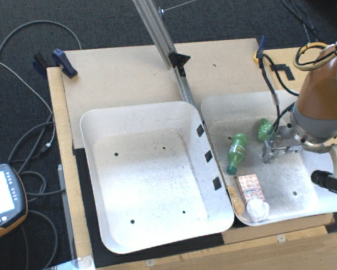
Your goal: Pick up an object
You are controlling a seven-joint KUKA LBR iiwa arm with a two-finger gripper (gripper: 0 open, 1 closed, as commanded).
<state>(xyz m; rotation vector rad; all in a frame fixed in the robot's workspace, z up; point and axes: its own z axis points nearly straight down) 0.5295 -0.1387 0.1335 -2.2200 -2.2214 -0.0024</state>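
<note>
Nearby, a green plastic bottle (236,151) lies tilted beside the claw (269,151)

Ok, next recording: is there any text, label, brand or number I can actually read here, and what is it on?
No text can be read here.
Small carton in the right bin: reddish printing on its face, too blurred to read.
Green bottle: no label can be made out.
Handheld pendant at the left edge: bright screen, washed out, nothing legible.
Black marks on the wall of the left bin: plain patches, not characters.
</note>
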